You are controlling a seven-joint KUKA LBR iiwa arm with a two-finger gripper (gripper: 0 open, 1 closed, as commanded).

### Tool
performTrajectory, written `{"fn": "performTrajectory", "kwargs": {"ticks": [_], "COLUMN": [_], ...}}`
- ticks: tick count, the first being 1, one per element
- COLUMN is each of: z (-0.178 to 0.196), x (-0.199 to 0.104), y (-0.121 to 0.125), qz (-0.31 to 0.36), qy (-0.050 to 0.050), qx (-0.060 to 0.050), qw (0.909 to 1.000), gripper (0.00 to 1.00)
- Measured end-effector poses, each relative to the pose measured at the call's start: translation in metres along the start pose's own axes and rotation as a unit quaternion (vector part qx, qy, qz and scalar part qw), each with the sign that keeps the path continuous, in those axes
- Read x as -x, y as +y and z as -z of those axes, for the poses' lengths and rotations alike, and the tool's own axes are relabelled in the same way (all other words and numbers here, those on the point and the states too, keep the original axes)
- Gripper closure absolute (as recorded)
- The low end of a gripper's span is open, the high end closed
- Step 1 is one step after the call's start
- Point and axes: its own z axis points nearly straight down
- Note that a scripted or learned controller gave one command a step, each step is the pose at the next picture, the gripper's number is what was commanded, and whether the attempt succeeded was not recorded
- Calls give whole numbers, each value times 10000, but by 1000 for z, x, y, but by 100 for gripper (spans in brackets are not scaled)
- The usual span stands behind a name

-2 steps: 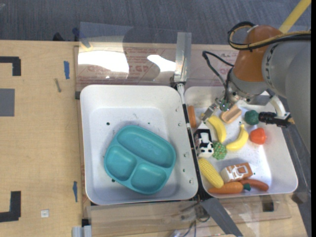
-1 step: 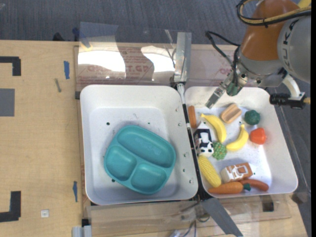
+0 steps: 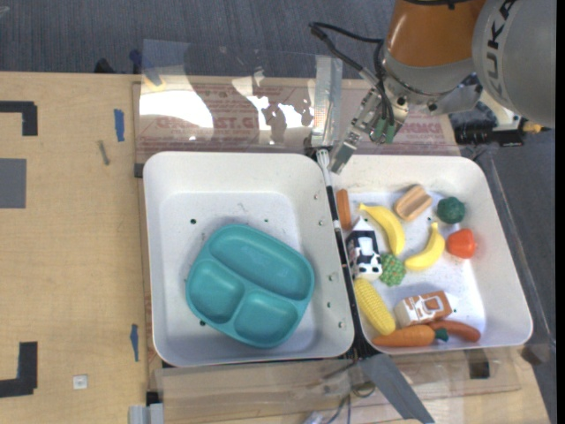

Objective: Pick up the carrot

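The carrot [image 3: 404, 336] is orange and lies flat along the front wall of the right bin [image 3: 494, 276], between a corn cob [image 3: 372, 304] and a red chilli [image 3: 456, 329]. My gripper [image 3: 331, 156] hangs over the back rim where the two bins meet, far behind the carrot. Its two long grey fingers [image 3: 327, 104] point down and stand slightly apart, open, with nothing between them.
The right bin also holds two bananas [image 3: 389, 229], a bread roll [image 3: 412, 201], a green vegetable [image 3: 451, 208], a tomato [image 3: 461, 243], a cow toy [image 3: 364, 253], a small carton [image 3: 422, 307] and an orange sausage [image 3: 342, 208]. A teal divided plate [image 3: 252, 283] lies in the left bin [image 3: 168, 237].
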Motion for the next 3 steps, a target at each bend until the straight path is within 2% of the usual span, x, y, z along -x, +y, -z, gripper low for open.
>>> {"fn": "performTrajectory", "kwargs": {"ticks": [1, 2, 3], "z": [-41, -13, -14], "x": [36, 65, 64], "y": [-56, -97, -97], "qz": [-162, -1224, -1217], "qy": [45, 2, 9], "qx": [-61, -36, -39], "qw": [9998, 9925, 9926], "gripper": [100, 100, 0]}}
